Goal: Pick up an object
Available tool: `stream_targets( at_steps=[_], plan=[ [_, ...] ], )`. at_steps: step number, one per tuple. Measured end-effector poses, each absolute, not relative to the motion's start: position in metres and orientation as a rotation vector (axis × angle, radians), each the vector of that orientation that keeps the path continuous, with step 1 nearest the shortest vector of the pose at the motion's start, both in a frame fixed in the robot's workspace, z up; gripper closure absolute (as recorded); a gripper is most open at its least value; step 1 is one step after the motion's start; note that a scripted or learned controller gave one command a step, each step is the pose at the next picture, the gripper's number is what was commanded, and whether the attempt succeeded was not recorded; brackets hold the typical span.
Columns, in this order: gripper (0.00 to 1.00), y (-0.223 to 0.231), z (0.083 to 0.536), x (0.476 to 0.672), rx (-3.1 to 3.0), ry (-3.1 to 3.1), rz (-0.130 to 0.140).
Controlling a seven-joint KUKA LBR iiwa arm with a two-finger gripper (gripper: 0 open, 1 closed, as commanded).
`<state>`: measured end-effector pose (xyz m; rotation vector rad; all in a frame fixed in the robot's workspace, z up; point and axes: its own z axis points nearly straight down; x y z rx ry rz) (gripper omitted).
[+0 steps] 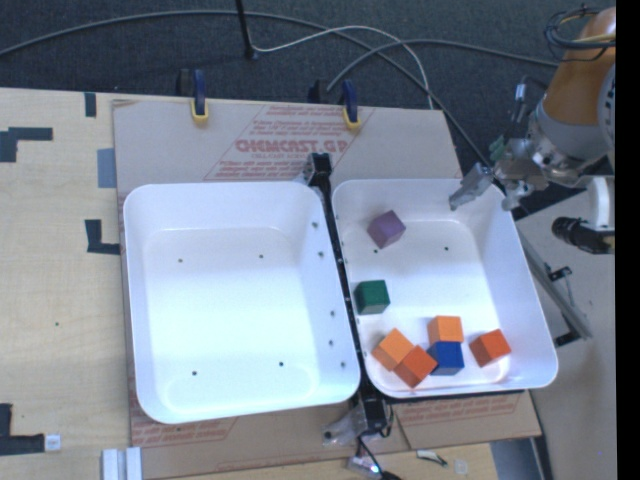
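End effector (487,188) at right bin (520,268) far rim, grip state can't tell. Purple cube (386,228) nearest, isolated: descend vertical, center on it.

Two shallow bins, left (150,268) and right (520,268), of smooth, glossy white plastic, rest on a matt brown cardboard sheet (280,138) printed in red, laid over a pale wood-grain bench (50,298). Along the right bin's near edge lie matt, smooth-faced blocks: a blue one (447,356) and four orange ones (393,348), with a green block (372,296) and a purple block (386,228) farther up. The arm (580,88) shows a satin orange shell, and its gripper (482,184) is dull grey metal.
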<state>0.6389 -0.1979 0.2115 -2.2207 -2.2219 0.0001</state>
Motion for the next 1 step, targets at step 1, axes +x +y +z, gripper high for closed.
stream_targets(
  at_steps=[1],
  plan=[
    [0.00, -0.1298, 0.1672, 0.6170, -2.213, -2.224, 0.002]
  ],
)
